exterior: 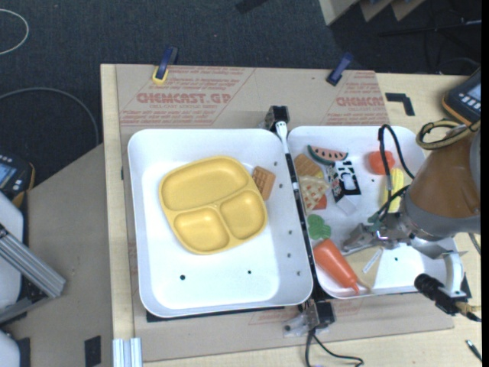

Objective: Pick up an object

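My gripper (354,242) hangs low in the right bin (397,280), reaching in from the right and pointing left. Its tip is just right of an orange carrot (336,263) lying near the bin's front left, and below a green leafy toy (317,225). Nothing shows held in it. Farther back in the same bin lie a pizza slice (312,193), a watermelon slice (327,156), a black-and-white packet (346,179), a red piece (379,161) and a yellow banana-like piece (396,186), partly behind the arm.
The left bin (153,274) holds a yellow divided plate (212,203) and a small brown waffle piece (263,180) by its right wall. A black cable (384,147) loops over the right bin's back. The arm's orange band (451,182) covers the bin's right side.
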